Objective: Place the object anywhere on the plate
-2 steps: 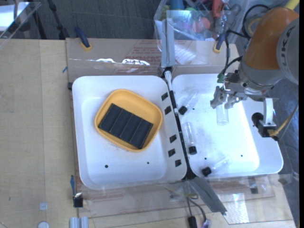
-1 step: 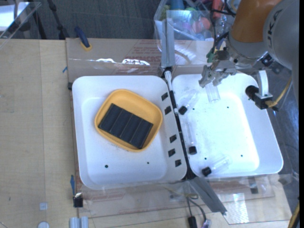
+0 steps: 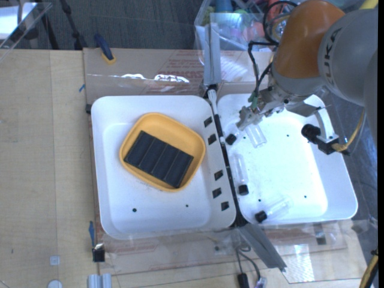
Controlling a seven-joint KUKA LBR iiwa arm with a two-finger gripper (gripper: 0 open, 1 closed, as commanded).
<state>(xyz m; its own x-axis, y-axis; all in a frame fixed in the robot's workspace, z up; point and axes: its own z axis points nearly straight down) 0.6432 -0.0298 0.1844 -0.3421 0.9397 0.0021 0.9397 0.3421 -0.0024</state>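
Sitting on the plate, with the arm over the other bin

The left bin [image 3: 120, 216] holds a yellow plate [image 3: 193, 138], and on that plate lies a dark ribbed slab [image 3: 159, 158], flat and well inside the rim. I take the slab to be the task's object, so the placing looks done. The right bin [image 3: 337, 188] holds the gripper [image 3: 255, 123], hanging low near its upper left corner, just beside the divider between the bins. It also holds a few pale, glassy shapes on its floor, too faint to name.

Whether the gripper is open or closed cannot be made out (its tip is a blur of clear and grey parts against white). I can see nothing dark in it.

The risks are few, by my judgement. If the program counts the task unfinished and sends the arm [image 3: 312, 41] back across the divider, a low pass could clip the plate's near edge and tip the slab off. A grab at the glassy shapes would likely slip, since they are hard to see.
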